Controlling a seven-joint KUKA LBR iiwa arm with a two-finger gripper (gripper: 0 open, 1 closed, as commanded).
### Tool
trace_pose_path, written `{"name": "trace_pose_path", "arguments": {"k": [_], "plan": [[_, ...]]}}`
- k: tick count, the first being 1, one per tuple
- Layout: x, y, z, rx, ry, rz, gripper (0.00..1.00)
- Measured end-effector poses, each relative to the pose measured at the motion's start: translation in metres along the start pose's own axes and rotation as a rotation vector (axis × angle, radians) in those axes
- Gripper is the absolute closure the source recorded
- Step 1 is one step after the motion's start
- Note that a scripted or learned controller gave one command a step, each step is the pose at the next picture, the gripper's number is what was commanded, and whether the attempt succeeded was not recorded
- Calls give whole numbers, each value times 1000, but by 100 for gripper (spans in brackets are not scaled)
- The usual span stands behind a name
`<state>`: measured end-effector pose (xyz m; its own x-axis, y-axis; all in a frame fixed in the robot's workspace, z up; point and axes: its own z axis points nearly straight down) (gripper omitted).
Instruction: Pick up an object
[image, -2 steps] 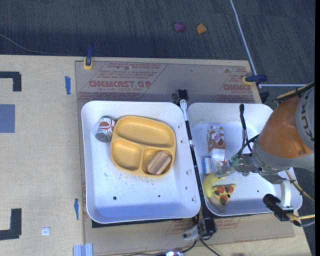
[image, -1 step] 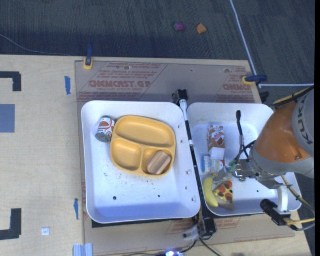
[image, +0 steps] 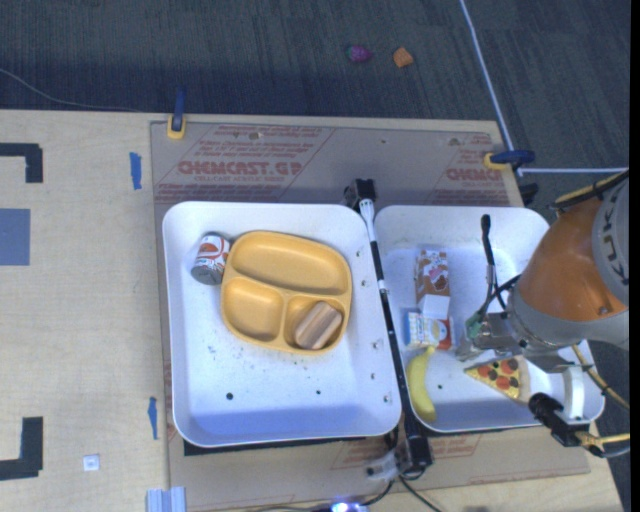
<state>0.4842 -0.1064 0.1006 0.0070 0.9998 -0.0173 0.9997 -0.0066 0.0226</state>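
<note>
Reaching in from the right, the grey arm (image: 575, 285) with its orange band is lowered into the right-hand bin (image: 400, 235), where the loose objects are gathered for picking. The gripper (image: 482, 338) is seen just beside a small carton (image: 427, 325) and above a pizza-slice toy (image: 497, 375), though whether it is spread or pressed together cannot be told, its tip being hidden under the wrist. No object is visibly held. A banana (image: 422, 385) is left at the bin's near left corner, and a brown snack packet (image: 432, 270) lies farther back. In the left bin (image: 185, 330), a yellow divided tray (image: 280, 285) carries a bread-like piece (image: 318, 323) in one compartment, with a can (image: 209, 258) touching its outer edge. The carton is judged the likeliest target, given the gripper's position on this cluttered surface.
</note>
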Motion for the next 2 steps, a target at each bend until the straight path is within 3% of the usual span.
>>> {"name": "trace_pose_path", "arguments": {"k": [1, 2], "plan": [[109, 18, -86, 20, 19, -9, 100], [108, 18, -86, 21, 18, -8, 0]]}}
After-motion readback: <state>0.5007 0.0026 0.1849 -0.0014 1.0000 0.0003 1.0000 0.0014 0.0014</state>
